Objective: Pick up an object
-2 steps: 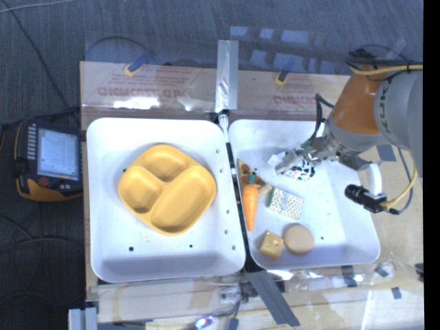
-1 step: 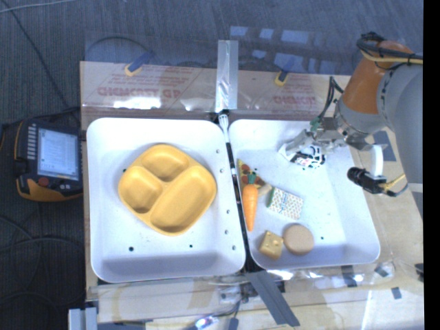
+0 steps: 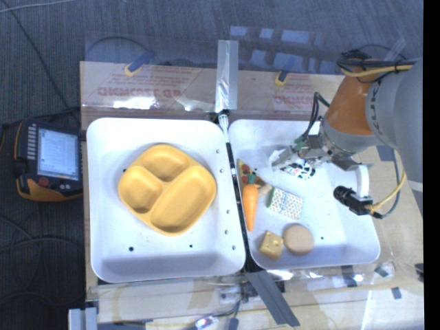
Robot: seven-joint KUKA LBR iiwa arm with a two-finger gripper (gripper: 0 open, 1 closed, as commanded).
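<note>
Nearest the camera, at the front of the right bin (image 3: 371,249), a yellow cheese wedge (image 3: 271,245) and a round tan biscuit (image 3: 298,239) are seen side by side, just apart. Behind them a toy carrot (image 3: 249,205) is laid lengthwise along the bin's left wall, with a small red and green piece (image 3: 246,174) at its far end. Beside the carrot a small patterned packet (image 3: 285,203) is found, lying flat. The left bin (image 3: 110,253) is occupied by a yellow three-part plate (image 3: 167,188), resting near its middle. Both bins are carried by the table (image 3: 96,88). The arm (image 3: 357,108) is reached in from the right, and the claw (image 3: 301,162) is lowered over the far part of the right bin, above a black-and-white spotted item (image 3: 300,170). How far the claw is parted cannot be told, nor whether anything is gripped. A handheld control pendant (image 3: 49,160) is placed on the floor to the left of the table.
</note>
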